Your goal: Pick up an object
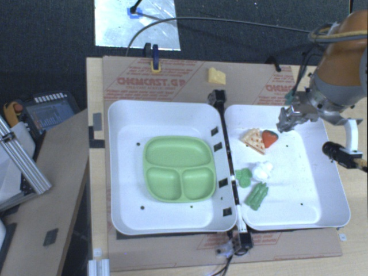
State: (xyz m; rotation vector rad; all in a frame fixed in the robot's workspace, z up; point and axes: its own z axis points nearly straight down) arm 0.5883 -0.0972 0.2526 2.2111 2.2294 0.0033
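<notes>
My gripper [286, 121] hangs over the back of the right bin [322, 211], just right of and above a red strawberry-like piece [269, 138]. Touching that piece on its left lies a tan waffle-patterned wedge [253, 139]. Nearer the front of the same bin lie a white lump [263, 169], a small green piece [244, 177] and a longer green piece [257, 195]. Nothing shows between the fingers.
The left bin [123, 154] holds a green three-compartment tray [178, 168]. A yellow block [217, 76] lies on the cardboard behind the bins. A yellow clamp [155, 59] sits at the back edge. Grey equipment stands off the bench at the left.
</notes>
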